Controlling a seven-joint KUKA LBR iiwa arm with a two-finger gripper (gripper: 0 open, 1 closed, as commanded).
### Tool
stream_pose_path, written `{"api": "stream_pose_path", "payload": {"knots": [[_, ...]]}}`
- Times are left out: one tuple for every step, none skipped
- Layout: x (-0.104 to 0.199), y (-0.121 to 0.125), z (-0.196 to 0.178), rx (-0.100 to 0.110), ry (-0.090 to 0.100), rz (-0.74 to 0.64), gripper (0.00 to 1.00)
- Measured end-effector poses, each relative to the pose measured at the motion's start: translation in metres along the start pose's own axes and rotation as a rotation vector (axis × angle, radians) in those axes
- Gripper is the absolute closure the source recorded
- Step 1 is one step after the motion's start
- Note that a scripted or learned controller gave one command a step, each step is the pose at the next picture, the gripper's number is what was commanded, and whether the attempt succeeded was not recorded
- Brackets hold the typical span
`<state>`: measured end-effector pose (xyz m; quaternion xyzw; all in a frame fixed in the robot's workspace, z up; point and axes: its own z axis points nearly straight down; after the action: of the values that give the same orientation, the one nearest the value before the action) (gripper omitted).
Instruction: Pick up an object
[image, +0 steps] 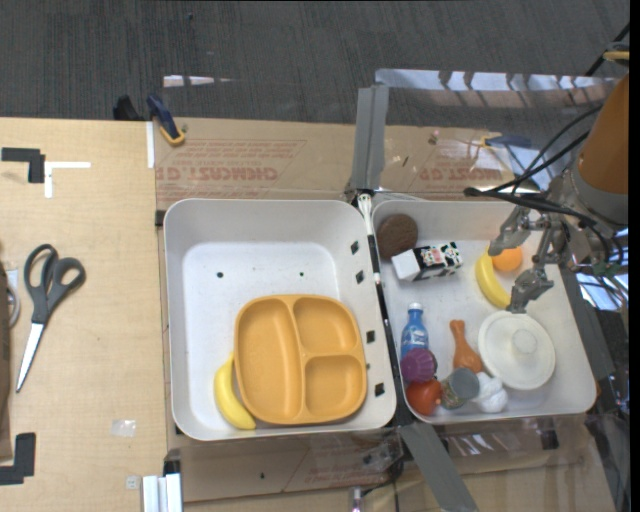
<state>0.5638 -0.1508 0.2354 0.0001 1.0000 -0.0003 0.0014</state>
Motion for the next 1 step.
{"api": "stream_pose_path", "payload": {"knots": [[-0.0343, -0.0524, 0.1337, 0.001, -0.004, 0.083, 0.00]]}}
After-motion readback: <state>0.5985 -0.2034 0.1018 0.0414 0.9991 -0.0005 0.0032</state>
